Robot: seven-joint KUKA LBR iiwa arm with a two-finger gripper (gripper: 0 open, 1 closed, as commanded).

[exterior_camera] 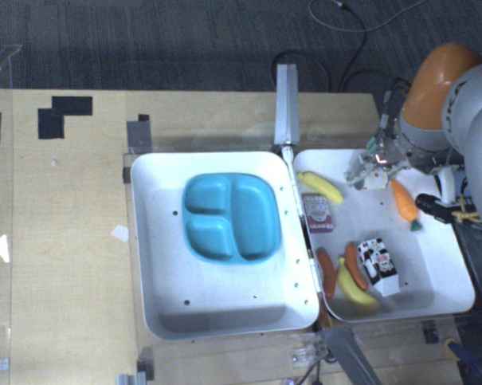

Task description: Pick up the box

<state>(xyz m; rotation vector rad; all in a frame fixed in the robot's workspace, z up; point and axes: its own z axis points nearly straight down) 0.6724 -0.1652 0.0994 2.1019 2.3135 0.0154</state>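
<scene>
A small box [380,263] with a black-and-white pattern lies in the front part of the right bin [449,298], beside a banana and two sausages. A flat maroon packet [318,212] lies by the bin's left wall. My gripper [369,171] hangs over the far part of the right bin, well behind the box and apart from it, just left of a carrot [404,202]. Nothing shows in its grasp.
The left bin [162,311] holds a blue divided tray [230,216]. In the right bin are a yellow banana [321,186] at the back, two sausages [327,273] and a second banana [355,290] touching the box. The arm's grey body fills the right side.
</scene>
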